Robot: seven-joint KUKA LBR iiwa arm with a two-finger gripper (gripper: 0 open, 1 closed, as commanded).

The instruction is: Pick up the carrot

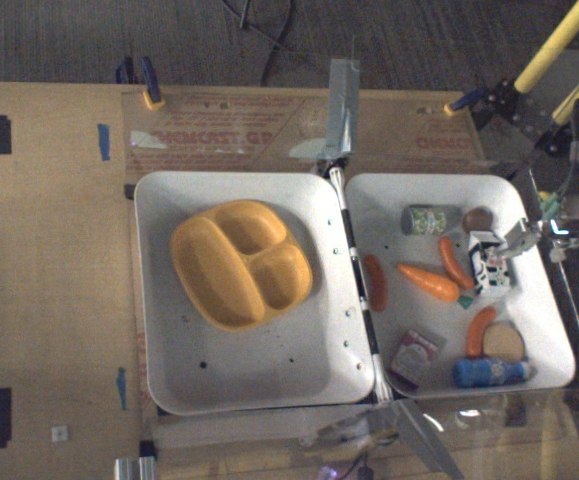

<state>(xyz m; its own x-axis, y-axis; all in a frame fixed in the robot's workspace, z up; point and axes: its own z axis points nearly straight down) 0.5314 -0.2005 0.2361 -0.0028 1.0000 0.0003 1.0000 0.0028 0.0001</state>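
Lying in the right bin (529,298), the carrot (429,282) is not yet picked; the gripper (517,236) state cannot be told.

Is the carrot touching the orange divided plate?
Apart. The camera view shows the carrot lying in the right bin, while the orange divided plate sits in the left bin.

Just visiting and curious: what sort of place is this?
Probably a robotics test bench: two shallow white bins clamped to a cardboard-covered bench, toy food such as an orange plastic carrot, cables on the floor.
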